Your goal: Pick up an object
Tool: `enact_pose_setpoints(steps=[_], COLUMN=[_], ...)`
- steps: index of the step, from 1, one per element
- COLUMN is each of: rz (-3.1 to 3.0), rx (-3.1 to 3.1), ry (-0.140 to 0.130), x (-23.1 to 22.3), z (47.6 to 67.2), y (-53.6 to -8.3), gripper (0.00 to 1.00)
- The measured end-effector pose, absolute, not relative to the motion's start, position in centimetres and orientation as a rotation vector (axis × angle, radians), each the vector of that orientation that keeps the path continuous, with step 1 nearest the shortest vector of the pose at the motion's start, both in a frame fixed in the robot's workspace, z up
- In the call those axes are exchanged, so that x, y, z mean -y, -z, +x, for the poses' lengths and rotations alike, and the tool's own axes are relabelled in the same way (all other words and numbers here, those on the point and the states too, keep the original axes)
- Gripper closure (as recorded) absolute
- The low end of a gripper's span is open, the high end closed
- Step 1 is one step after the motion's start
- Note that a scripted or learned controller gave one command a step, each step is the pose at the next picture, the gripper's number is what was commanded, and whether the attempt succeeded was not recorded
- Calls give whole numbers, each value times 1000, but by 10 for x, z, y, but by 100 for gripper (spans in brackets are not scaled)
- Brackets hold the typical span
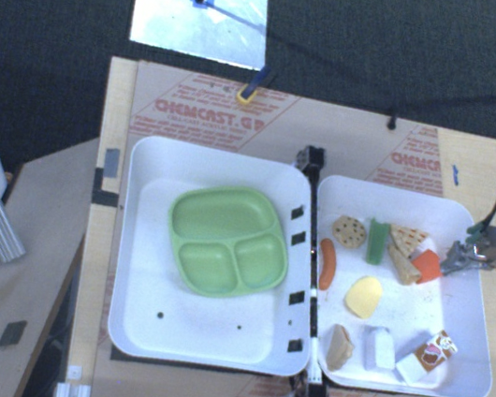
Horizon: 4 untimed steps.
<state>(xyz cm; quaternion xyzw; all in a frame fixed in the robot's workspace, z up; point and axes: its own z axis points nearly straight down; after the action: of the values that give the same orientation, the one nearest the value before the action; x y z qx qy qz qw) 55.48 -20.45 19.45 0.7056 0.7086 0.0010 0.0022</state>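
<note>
The right bin holds several toy foods: a cookie, a green block, a tan wedge, an orange block, a red sausage, a yellow piece, a bread piece, a white block and a small cupcake box. My gripper reaches in from the right over the bin's far right part. Its tip is just right of the orange block and very close to it. I see nothing held in it.
The left bin holds a green divided plate. A black-clipped divider separates the bins. A foil sheet lies beyond the bench at the top.
</note>
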Motion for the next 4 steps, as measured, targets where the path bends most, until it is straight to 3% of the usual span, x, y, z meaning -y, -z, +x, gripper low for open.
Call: enact_pose_setpoints(steps=[1, 3, 4], rz=[2213, 2208, 2208], rx=[-2224, -2231, -2230], ry=[-3, -5, -7], x=[205, 105, 59], z=[556, 607, 637], y=[-226, -212, -228], gripper=[100, 100, 100])
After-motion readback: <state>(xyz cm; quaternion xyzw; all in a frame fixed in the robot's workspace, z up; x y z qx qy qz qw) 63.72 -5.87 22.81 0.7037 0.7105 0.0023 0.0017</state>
